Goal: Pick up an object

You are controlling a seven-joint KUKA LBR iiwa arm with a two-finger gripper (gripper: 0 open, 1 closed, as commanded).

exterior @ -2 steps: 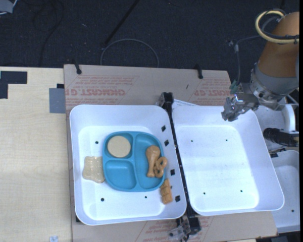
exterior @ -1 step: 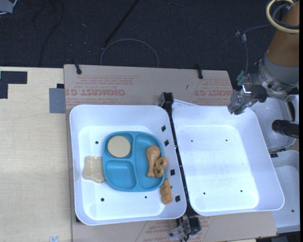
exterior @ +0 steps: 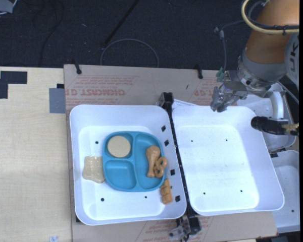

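Nearest the camera, along the lower edge of the view, the front rims of two white bins are seen side by side on a cardboard sheet. In the left bin (exterior: 78, 135) a blue divided tray (exterior: 122, 178) is set. A round tan disc (exterior: 118, 146) is held in the tray's upper left compartment, and a tan pretzel-like piece (exterior: 155, 161) lies in its right compartment. A pale flat piece (exterior: 94, 169) rests on the bin floor touching the tray's left edge, and a small brown piece (exterior: 166, 191) lies on the bin floor just beside the tray's lower right corner. The right bin (exterior: 227, 160) is seen next to it.

The gripper (exterior: 221, 101) is found at the upper rim of the right bin, near its back left corner, well apart from every object in the left bin. Nothing is seen between its fingers; whether they are spread or closed cannot be told at this size and angle.

The task is judged to be at its start: no object is lifted and none is touched. What is left appears to be the whole job: an object has to be chosen, the arm carried across the divider to the left bin, the gripper lowered, closed and raised.
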